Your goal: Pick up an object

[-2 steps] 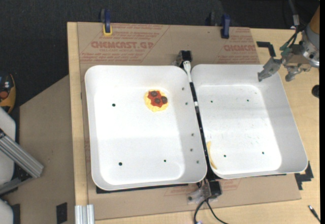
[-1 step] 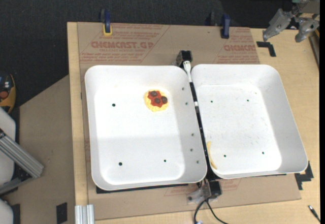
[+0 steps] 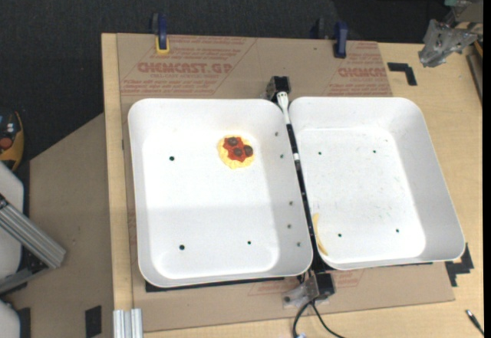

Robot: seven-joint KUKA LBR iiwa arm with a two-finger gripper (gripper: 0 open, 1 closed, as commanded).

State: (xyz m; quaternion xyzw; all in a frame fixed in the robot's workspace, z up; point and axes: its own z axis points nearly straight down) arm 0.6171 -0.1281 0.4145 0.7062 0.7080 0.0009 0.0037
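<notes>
"One black cable at the near edge, running up to a small connector in the gap between the bins?"

"Yes. Off to the view's left at that depth, a slanted aluminium rail beside the counter."

"Next back?"

"Two shallow white bins side by side on a brown printed board, inner rims nearly touching. Left bin at the view's left, right bin at the view's right."

"Anything in the right one?"

"Just a pale yellowish sliver against its near-left wall; too small to tell what. Faint dark specks on the floor of the bin."

"And the thing to pick up?"

"Small round yellow object with red and dark blobs on top, lying flat in the far half of the left bin, a little toward the middle seam. Touching no wall, well apart from the sliver."

"Further back?"

"Black fitting at the far end of the seam. Then two blue clamps on the board's far edge, one behind the left bin, one behind the right."

"Gripper?"

"Grey metal gripper at the far right, beyond the right bin's far corner, well apart from the object. Wide or narrow: cannot tell. Holding nothing visible."
</notes>
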